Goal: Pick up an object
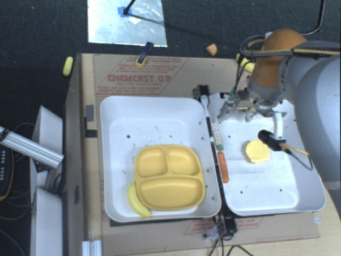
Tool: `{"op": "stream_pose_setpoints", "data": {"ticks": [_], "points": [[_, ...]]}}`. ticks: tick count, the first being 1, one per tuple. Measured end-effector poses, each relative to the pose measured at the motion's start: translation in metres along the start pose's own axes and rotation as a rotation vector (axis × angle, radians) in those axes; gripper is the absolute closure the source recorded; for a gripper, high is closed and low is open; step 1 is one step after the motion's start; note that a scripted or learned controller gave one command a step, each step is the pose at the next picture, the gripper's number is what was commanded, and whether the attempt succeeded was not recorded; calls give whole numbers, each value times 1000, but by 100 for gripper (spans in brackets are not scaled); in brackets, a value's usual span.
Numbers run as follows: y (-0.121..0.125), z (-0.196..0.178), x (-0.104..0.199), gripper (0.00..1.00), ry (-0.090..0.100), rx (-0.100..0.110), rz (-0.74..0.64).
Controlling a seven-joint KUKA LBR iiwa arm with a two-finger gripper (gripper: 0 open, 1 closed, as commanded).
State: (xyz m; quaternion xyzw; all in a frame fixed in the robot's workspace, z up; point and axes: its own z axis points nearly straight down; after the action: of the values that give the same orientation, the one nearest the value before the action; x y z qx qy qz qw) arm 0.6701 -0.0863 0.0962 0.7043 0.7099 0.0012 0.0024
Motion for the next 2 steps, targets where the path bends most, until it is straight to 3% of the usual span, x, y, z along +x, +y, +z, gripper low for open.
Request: {"op": "stream_pose_setpoints", "data": {"ticks": [1,2], "points": [[-79,5,-38,0,1,5,7],[-114,12,-48,0,2,5,8]]}}
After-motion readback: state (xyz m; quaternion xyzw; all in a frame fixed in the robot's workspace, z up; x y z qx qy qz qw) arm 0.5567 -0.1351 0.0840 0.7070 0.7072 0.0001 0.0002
